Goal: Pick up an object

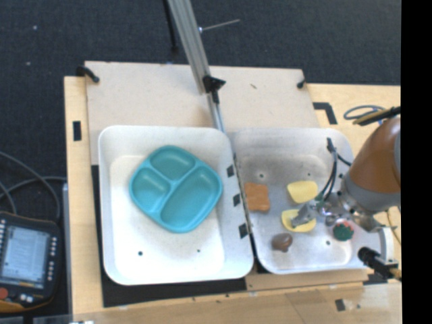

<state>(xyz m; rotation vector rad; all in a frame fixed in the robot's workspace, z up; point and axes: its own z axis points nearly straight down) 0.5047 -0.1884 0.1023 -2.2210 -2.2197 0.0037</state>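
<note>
Right bin (283, 150): two yellow pieces (302, 192), one orange block (256, 198), one brown lump (282, 242), one green ball (343, 232). Left bin (115, 181): one teal tray (176, 188). Pale wooden desk (148, 86), dark carpet (81, 19); jaws' state on the gripper (307, 214) unclear.

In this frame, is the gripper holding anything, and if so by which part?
It cannot be told. The gripper sits low in the right white bin, right at the flat yellow piece, but the view is too small to show a hold.

Two white bins (111, 201), one teal tray (175, 187), two yellow pieces (302, 192), one orange block (256, 198), one brown lump (282, 242), one green ball (343, 232).
</note>
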